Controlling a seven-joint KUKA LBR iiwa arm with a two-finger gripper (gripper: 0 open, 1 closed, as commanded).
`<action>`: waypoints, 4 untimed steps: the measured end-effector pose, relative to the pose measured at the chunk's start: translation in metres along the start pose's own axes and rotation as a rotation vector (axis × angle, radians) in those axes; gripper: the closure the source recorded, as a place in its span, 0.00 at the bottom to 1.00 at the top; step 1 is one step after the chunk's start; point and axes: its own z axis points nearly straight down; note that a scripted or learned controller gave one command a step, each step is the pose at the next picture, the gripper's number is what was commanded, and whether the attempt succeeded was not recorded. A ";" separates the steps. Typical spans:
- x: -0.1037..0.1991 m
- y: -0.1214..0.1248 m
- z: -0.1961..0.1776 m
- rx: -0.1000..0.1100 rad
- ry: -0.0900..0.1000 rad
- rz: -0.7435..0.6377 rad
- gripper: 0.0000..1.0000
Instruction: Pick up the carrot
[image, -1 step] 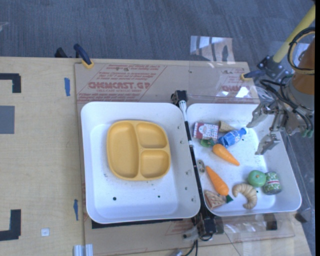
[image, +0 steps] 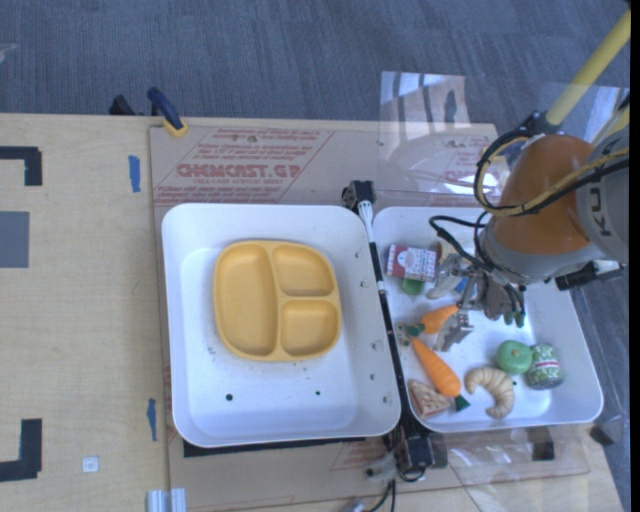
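Two orange carrots lie in the right bin (image: 575, 330). The smaller carrot (image: 436, 320) points left, with green leaves at its left end. The larger carrot (image: 437, 369) lies below it on a slant, its green top toward the lower right. My gripper (image: 452, 303) reaches in from the right and hangs low over the smaller carrot's right end. It stands open, one finger (image: 446, 279) above the carrot and the other just below it. Both carrots rest on the bin floor.
Also in the right bin are a red and white carton (image: 412, 262), a croissant (image: 492, 388), a green fruit (image: 513, 357), a speckled item (image: 545, 367) and a bread slice (image: 428, 400). The left bin (image: 190, 330) holds a yellow divided plate (image: 276, 299).
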 end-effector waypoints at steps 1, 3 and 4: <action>0.078 -0.014 0.011 0.002 -0.030 0.147 0.00; 0.076 -0.012 0.000 0.002 -0.037 0.144 0.00; 0.074 -0.012 -0.012 0.002 -0.046 0.142 1.00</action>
